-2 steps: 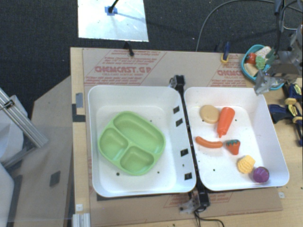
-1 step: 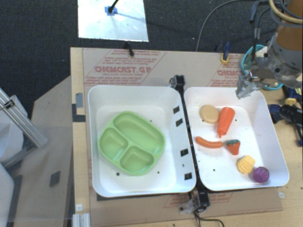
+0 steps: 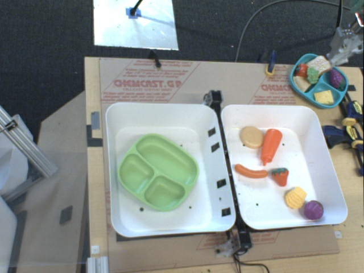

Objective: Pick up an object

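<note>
The right bin (image 3: 318, 152) holds several toy foods. A tan round bun (image 3: 251, 136) lies beside an orange carrot (image 3: 271, 145). Below them are an orange sausage (image 3: 251, 171) and a small red piece with a green top (image 3: 278, 176). A yellow corn piece (image 3: 295, 197) and a purple ball (image 3: 313, 210) sit near the front right corner. A grey metal part that looks like my gripper (image 3: 348, 43) is at the top right edge, far from the bins, over a blue tray.
A green divided plate (image 3: 158, 172) lies in the left bin (image 3: 122, 124). A blue tray (image 3: 302, 89) with several toy foods sits on the bench at the back right. Blue clamps (image 3: 347, 131) line the right edge. A ridge with black clips (image 3: 222, 164) separates the bins.
</note>
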Controlling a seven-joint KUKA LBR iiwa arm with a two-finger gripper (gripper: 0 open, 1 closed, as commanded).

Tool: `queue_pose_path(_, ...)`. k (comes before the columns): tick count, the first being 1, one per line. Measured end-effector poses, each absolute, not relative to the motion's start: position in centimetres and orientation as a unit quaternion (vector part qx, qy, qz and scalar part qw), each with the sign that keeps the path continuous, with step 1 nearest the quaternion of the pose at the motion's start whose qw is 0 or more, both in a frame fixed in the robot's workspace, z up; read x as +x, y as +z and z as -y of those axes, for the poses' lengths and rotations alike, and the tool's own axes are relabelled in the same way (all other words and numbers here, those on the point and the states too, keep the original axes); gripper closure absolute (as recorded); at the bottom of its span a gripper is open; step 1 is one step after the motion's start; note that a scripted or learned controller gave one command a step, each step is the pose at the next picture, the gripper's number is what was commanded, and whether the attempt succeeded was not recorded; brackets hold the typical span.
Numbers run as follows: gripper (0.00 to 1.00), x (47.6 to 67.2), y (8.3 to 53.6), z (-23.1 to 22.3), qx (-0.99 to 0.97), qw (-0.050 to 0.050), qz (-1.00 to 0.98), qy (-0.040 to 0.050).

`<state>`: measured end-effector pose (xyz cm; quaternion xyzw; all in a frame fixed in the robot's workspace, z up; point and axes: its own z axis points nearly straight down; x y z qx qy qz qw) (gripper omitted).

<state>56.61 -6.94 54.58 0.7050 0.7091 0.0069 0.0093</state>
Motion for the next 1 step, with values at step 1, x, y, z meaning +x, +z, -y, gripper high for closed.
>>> queue_pose_path(1, 1.0, 59.75, 48.58, 11.19, 0.708, 0.001, -0.707, -0.0008)
